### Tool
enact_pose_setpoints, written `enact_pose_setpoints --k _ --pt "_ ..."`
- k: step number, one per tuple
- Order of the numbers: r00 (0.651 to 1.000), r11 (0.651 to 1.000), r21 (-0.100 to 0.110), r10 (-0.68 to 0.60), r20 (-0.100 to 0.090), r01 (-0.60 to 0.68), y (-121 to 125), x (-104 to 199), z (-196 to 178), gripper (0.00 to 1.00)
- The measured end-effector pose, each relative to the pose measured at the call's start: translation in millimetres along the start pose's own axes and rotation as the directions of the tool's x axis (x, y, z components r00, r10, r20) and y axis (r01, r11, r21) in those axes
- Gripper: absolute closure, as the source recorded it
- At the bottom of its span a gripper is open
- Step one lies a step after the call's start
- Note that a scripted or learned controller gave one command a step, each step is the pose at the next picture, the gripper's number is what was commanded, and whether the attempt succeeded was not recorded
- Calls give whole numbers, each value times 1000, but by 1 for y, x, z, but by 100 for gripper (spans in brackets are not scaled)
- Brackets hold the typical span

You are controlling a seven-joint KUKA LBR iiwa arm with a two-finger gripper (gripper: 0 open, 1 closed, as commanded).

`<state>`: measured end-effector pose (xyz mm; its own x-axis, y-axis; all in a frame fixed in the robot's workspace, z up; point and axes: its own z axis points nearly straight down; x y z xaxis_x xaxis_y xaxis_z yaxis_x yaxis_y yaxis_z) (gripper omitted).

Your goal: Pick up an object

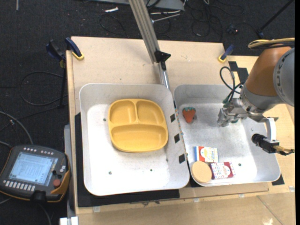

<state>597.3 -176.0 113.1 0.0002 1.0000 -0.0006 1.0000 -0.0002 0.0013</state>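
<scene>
Pincer [226, 119] over right bin [248, 170], grip state unclear; strawberry [189, 114] lies apart to its left.

Yellow divided plate [138, 125] in left white bin [93, 125]. Right of plate: right white bin [253, 153] with red strawberry [189, 114], green top; tan round disc [202, 172]; red-white-yellow small carton [206, 153]; red-white carton [221, 170]. Arm [272, 78] grey, orange band. Gripper [228, 117] silver-grey. Bench [117, 60] pale tan wood; yellow clamps at corners.
</scene>
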Motion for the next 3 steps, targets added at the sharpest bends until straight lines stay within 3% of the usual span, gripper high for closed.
enact_pose_setpoints --k 1,2,3 --pt "1000 1000 -6 -2 2 2 3 -5 -63 100" --pt "1000 1000 -3 -2 1 2 5 -5 -91 100" --pt "1000 1000 3 -8 -3 8 -7 54 -88 100"
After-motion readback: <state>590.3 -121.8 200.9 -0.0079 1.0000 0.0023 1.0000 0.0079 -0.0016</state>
